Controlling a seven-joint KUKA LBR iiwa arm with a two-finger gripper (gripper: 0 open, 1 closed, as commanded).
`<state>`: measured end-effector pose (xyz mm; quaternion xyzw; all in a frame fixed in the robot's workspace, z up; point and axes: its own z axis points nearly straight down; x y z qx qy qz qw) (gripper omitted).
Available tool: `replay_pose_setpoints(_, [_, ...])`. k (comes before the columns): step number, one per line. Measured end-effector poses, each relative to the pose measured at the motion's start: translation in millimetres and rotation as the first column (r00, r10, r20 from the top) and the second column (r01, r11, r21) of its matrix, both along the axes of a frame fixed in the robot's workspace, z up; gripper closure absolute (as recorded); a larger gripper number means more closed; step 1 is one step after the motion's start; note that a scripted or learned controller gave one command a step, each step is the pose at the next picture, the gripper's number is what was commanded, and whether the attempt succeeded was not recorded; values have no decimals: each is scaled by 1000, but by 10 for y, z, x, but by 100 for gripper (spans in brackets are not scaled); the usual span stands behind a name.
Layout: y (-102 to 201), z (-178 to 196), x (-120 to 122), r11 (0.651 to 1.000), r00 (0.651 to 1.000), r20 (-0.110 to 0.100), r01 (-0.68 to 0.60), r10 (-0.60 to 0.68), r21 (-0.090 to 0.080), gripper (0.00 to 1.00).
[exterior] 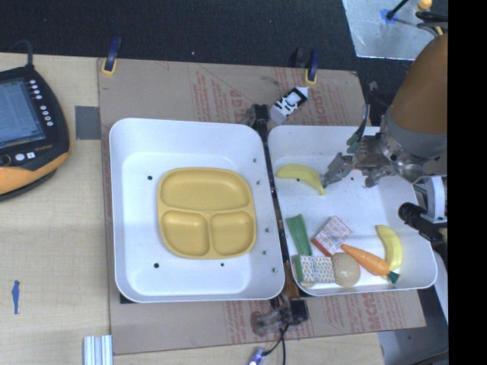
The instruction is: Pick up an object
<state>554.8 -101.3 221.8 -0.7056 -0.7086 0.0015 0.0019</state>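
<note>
Smooth, slightly glossy white plastic is seen in both bins [122, 204]. A matt yellow plastic tray [205, 211] is seen. The desk [53, 249] is of pale wood grain, overlaid with matt brown cardboard [190, 90].

A yellow three-compartment tray [207, 211] lies in the middle of the left bin [129, 204], which sits on a cardboard sheet [190, 90] held by blue clamps [111, 56] at its far edge. At nine o'clock from that bin rests an orange-edged control pendant [27, 131] (its screen lit), with a grey tape patch [87, 122] between them.
</note>
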Motion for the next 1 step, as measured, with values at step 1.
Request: replay_pose_setpoints(1, [-750,-164,-67,1000,1000,-1,2,-2,-1,0])
